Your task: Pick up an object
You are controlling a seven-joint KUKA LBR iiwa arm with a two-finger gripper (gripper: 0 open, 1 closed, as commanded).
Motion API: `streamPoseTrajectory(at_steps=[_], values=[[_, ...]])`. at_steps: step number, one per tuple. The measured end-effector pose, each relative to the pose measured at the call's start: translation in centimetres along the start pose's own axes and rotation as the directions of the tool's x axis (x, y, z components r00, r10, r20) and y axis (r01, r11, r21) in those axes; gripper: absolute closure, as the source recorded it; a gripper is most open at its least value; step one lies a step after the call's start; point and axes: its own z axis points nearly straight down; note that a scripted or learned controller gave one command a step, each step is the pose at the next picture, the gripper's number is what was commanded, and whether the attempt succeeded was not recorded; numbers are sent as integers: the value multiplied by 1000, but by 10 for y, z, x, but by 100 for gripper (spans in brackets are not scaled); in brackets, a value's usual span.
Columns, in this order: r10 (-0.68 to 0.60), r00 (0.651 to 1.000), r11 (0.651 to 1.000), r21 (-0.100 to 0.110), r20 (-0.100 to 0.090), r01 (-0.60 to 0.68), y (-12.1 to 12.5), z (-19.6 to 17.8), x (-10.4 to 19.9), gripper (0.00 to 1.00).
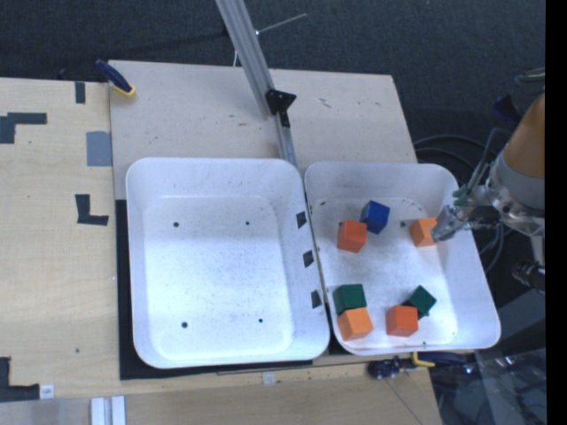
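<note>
I saw the gripper (449, 221) at the right wall of the right bin (465, 326), low and just beside an orange cube (423, 231); its tips seemed to touch that cube, but whether the claw was open or closed I could not tell, and I could not see the cube between the fingers. In the same bin lay a blue cube (376, 215) touching another orange cube (352, 235); nearer the front, a green cube (349, 297) sat against an orange one (356, 322); a dark green cube (421, 300) touched a red-orange cube (401, 320). The left bin (142, 237) stood beside it.
</note>
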Motion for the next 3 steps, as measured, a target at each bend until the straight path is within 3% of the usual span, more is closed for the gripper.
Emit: streamPoseTrajectory(at_steps=[1,3], values=[[0,1000,1000,0,0,0,0,-43,1,100],[-6,1000,1000,4,-4,6,25,-39,119,100]])
